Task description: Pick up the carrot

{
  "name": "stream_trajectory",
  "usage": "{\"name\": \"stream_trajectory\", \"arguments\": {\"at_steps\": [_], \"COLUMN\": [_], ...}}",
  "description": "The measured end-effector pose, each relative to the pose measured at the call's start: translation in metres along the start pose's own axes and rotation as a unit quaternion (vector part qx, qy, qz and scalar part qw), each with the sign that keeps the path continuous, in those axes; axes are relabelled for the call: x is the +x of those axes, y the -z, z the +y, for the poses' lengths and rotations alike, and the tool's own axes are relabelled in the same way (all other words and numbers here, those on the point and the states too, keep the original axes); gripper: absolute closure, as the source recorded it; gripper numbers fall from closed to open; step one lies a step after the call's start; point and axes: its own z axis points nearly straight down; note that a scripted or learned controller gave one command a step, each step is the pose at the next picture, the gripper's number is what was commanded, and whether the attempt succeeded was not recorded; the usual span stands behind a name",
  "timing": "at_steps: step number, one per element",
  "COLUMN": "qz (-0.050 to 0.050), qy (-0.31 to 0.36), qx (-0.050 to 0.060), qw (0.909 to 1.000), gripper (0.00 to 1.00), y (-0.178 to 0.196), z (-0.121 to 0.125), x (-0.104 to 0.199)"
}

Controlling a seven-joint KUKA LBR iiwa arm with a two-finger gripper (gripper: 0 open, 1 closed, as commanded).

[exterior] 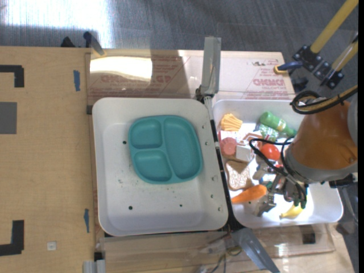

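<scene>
Now lower gripper (pixel 272 201) squarely over carrot (pixel 249 195), lower right bin (pixel 333 209); finger state unclear, cannot tell; avoid banana (pixel 291 211).

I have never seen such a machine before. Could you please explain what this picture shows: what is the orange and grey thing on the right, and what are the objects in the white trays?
The picture comes from one camera fixed above a bench, looking down at a slant. The orange and grey thing is a robot arm reaching in from the right; its gripper, a two-finger hand, hangs low over the right bin. The left bin holds a teal divided plate. The right bin holds toy food: an orange carrot just left of the gripper, a banana, a slice of bread, a green bottle and others. I cannot see anything held between the fingers; the carrot lies in the bin.
</scene>
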Motion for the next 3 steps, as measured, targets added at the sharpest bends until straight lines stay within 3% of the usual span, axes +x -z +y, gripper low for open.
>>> {"name": "stream_trajectory", "arguments": {"at_steps": [1, 2, 3], "qz": [-0.008, -0.004, -0.009], "qy": [-0.015, -0.025, -0.025], "qx": [-0.002, -0.002, -0.003], "qw": [0.9999, 0.9997, 0.9996], "gripper": [0.0, 0.0, 1.0], "y": [-0.018, -0.019, -0.007], "z": [0.006, 0.007, 0.007], "x": [-0.004, -0.016, -0.018]}}
